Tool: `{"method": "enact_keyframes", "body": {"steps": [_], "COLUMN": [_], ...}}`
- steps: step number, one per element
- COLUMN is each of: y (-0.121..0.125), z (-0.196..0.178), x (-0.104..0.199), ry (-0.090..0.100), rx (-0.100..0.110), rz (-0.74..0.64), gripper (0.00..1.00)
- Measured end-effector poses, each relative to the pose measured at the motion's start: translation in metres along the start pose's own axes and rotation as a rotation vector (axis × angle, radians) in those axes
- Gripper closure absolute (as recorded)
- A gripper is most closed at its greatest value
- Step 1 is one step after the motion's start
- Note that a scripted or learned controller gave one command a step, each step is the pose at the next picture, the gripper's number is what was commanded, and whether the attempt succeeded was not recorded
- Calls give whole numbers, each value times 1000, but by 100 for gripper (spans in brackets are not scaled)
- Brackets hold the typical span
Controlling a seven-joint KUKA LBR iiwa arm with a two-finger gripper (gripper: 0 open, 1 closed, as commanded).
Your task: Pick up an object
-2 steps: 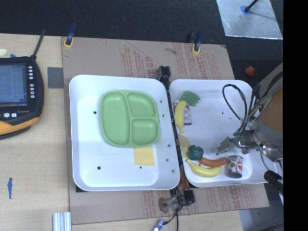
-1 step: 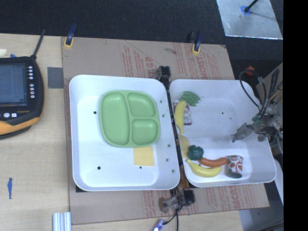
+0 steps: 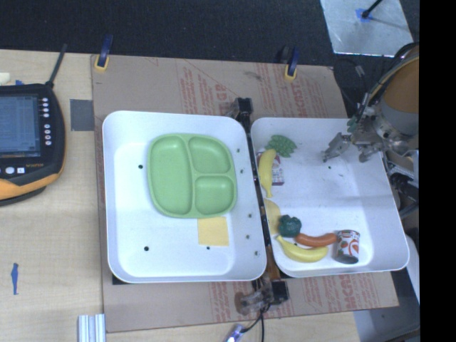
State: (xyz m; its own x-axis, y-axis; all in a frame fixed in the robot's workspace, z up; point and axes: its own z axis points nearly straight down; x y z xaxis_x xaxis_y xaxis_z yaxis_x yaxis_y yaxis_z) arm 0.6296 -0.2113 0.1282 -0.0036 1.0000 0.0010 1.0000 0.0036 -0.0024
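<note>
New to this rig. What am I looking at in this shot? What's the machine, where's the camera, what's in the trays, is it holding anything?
One fixed camera looks down at a slant on a bench with two shallow white bins side by side. The machine is a single grey robot arm with an orange band, reaching in from the right. Its grasping tool hangs over the upper part of the right bin, with nothing visible between its fingers.

The left bin holds a green divided plate and a yellow square slice, probably toy cheese, just below it.

The right bin holds toy food along its left and lower sides: a green leafy piece, a banana over a small packet, a dark green broccoli-like piece, a second banana with an orange sausage or carrot shape on it, and a small can.

Left of the bins sits a handheld control pendant.
</note>
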Motion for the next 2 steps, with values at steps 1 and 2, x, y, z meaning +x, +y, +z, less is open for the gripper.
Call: {"method": "enact_keyframes", "body": {"steps": [1, 2], "y": [-139, -139], "z": [37, 27], "x": [-1, -1], "ry": [-1, -2], "rx": [3, 4], "rz": [-1, -5], "gripper": [0, 100]}}
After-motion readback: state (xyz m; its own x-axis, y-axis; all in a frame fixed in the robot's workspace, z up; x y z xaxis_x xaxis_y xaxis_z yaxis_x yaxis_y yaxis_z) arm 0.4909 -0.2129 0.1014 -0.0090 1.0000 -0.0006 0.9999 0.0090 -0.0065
